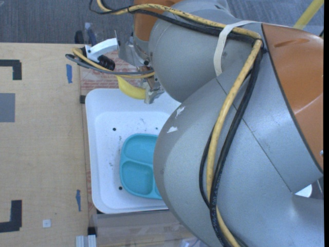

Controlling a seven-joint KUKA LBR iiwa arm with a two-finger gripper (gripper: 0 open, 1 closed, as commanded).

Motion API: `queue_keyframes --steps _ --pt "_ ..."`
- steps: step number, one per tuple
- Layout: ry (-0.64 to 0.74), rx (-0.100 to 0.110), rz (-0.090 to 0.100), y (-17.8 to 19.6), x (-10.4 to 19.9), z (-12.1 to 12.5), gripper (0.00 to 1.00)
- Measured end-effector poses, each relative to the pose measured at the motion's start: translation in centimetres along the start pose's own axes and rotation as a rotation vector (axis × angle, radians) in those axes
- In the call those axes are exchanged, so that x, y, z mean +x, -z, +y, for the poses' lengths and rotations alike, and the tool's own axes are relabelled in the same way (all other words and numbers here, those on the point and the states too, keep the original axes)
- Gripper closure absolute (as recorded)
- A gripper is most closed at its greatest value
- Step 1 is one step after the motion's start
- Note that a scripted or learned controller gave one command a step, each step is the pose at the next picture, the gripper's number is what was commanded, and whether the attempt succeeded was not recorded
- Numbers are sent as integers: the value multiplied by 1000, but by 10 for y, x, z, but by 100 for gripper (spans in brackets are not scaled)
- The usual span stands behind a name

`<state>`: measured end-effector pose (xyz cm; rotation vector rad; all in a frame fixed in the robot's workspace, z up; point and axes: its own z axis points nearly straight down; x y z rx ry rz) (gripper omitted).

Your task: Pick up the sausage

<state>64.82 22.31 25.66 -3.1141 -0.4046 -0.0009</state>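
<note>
The arm (231, 127) fills the right and centre of the frame, its bulk lying over most of the white bin (103, 133) at centre-left. The gripper (149, 89) sits near the upper centre, just above the bin's top edge, next to a yellow thing (131, 89) that touches or overlaps that rim; whether it is spread or pressed together cannot be told, because the wrist covers it. A blue tray (136, 169) with two compartments lies in the bin's lower half, partly under the arm. The sausage cannot be made out; it may well be hidden beneath the arm. From here the likely failures are a grasp closing on nothing, a grab of the yellow thing instead, or the gripper catching the bin's rim and shifting it, since the tool hangs so near that edge.
</note>
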Motion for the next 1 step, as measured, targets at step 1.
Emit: queue_keyframes --steps 1 --pt "11 0 0 -153 -15 -4 100"
